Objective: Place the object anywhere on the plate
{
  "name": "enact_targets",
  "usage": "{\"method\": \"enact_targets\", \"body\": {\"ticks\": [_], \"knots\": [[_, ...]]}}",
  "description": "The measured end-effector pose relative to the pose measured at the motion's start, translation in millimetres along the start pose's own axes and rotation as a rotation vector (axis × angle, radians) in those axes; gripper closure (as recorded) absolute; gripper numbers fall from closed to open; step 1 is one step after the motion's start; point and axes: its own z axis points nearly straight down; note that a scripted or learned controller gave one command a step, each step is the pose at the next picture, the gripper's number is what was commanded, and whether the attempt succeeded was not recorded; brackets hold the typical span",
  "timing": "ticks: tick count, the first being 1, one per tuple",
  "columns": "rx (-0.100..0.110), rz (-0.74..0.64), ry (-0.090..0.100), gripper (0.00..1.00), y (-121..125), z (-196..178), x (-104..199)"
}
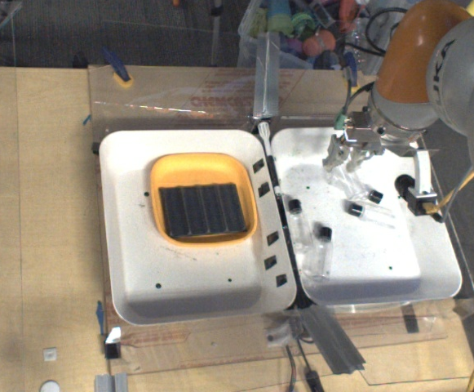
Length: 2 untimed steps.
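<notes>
The hand (352,147) hangs over the far part of the right bin (432,276), below the orange band of the arm (412,47). We cannot tell from this slanted view how it is set, for its metal parts merge with the clear items beneath it.

Just below and in front of the hand lie several small clear vials (365,199) with black caps, scattered on the bin floor; two more rest further forward and toward the divider, near the bin's inner wall. We take one of these to be the object of the task, though which one is not evident. None is seen lifted.

The plate (161,170), orange with a dark ribbed insert, sits in the left bin (130,292), well away from the hand across the divider.

Our judgement on handling: the vials look light, rigid and smooth, probably plastic or glass, so they may roll or slip out of a pinch. The cylindrical body is hard to see against the white floor; we would advise closing across the barrel near the black cap, squarely to its long axis, with moderate force in case the material is brittle.
</notes>
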Motion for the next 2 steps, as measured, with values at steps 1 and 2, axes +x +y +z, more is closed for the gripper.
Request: {"method": "enact_targets", "body": {"ticks": [1, 2], "knots": [[-0.003, -0.155, 0.000, 1.00, 24.7, -23.1, 7.3], [0.000, -0.434, 0.002, 1.00, 24.4, -20.3, 10.0]]}}
